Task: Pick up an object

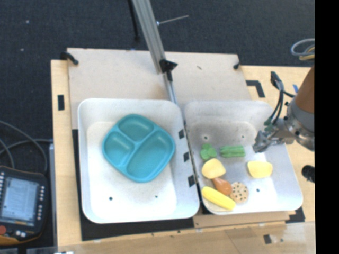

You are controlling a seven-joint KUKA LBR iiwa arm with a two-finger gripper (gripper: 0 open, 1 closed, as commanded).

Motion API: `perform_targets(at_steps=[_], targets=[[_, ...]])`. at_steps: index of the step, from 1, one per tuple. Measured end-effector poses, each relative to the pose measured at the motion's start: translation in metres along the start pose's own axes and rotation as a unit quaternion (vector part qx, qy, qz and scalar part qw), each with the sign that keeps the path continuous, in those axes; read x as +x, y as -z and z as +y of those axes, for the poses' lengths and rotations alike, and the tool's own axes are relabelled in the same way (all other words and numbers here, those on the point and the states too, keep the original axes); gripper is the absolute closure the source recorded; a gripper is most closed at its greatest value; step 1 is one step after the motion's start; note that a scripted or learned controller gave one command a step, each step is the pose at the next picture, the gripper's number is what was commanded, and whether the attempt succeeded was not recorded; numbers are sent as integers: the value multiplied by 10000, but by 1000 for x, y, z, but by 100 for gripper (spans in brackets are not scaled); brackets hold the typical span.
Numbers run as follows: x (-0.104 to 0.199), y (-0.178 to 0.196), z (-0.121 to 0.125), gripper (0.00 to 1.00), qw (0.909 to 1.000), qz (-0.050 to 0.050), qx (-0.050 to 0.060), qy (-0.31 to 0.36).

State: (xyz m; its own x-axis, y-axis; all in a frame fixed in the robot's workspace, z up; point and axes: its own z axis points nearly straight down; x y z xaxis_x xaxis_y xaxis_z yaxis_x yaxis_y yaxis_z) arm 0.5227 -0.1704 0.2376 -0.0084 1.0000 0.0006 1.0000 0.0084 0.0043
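I'd go for the yellow wedge (pixel 260 169) lying alone in the right bin (pixel 286 192), just below my gripper (pixel 260 143); it looks light, smooth, rigid plastic, best pinched across its short sides. I cannot tell whether the fingers are parted. Leftward sit green pieces (pixel 222 152), a cookie (pixel 240 192), and a glossy teal tray (pixel 139 147)

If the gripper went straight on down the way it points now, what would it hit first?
Probably bare floor of the right bin, since the gripper hangs between the green piece and yellow piece; depth is unclear.
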Motion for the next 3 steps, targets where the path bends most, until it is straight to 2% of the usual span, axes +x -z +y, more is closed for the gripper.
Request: perform_targets(at_steps=[1, 2, 3], targets=[[49, -6, -9, 100, 10000, -2, 15, -12], [109, -8, -3, 100, 10000, 7, 16, -2], [165, 3, -10, 100, 10000, 11, 13, 1]])
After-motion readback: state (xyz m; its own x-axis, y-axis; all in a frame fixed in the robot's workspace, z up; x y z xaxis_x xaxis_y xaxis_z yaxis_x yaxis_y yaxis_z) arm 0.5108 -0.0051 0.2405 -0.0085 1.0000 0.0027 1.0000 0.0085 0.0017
